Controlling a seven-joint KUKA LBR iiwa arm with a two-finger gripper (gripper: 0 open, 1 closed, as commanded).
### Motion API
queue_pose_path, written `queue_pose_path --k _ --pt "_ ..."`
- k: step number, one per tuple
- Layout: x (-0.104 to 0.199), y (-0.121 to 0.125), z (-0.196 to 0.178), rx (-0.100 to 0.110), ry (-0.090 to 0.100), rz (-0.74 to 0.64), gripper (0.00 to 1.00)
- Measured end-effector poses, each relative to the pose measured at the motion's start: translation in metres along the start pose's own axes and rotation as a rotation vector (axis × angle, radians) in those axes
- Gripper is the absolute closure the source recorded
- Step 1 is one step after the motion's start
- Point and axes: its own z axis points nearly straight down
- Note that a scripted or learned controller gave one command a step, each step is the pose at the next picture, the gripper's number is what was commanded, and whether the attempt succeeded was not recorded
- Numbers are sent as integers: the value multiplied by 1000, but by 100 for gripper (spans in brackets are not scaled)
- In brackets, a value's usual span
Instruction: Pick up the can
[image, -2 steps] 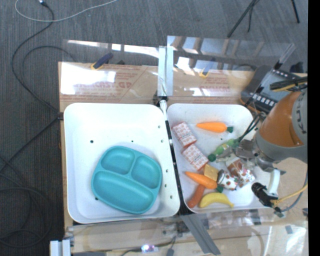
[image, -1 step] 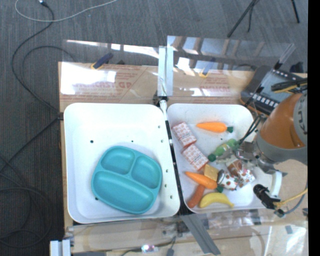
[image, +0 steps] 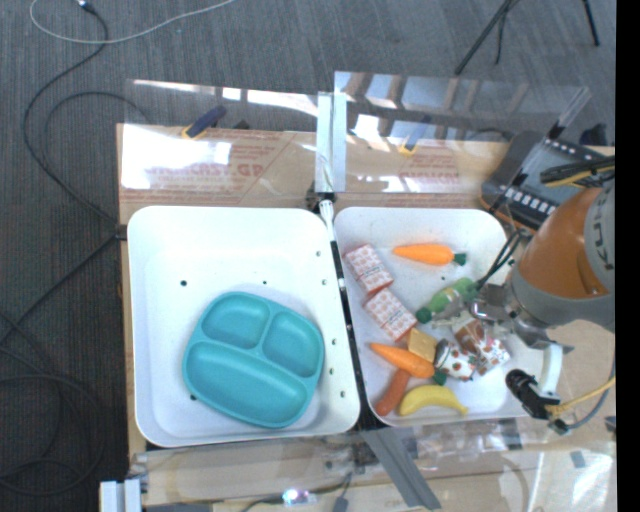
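The can (image: 480, 356), red and white with a dark end, lies on its side near the front right of the right bin (image: 490, 222). My gripper (image: 487, 314) hangs just above and behind it, at the end of the grey arm with the orange band (image: 560, 262). The wrist body hides the fingers, and nothing shows the can being lifted; it looks to rest on the bin floor.
The right bin also holds a carrot (image: 425, 254), two red-and-white packets (image: 367, 266) (image: 390, 313), a green bottle (image: 447, 298), a second carrot (image: 400, 358), a banana (image: 432, 401) and a small tan wedge (image: 422, 346). A teal divided plate (image: 255, 357) lies in the left bin (image: 160, 300).
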Motion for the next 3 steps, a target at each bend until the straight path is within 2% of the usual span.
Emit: queue_pose_path --k 1,2,3 --pt "-7 3 0 5 9 -2 0" --pt "5 43 -121 77 -1 149 0" --pt "3 31 -13 68 4 60 0"
